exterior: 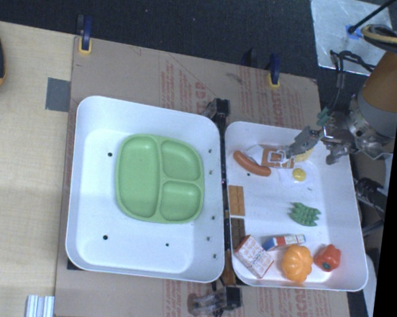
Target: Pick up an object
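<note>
Hot dog lengthwise left-to-right

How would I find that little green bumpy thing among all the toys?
Look at the right bin, the crowded one. Near its middle, toward the right wall, lies the green toy, alone on bare white. It is the only green thing there; the pumpkin and pepper below it are orange and red.
</note>
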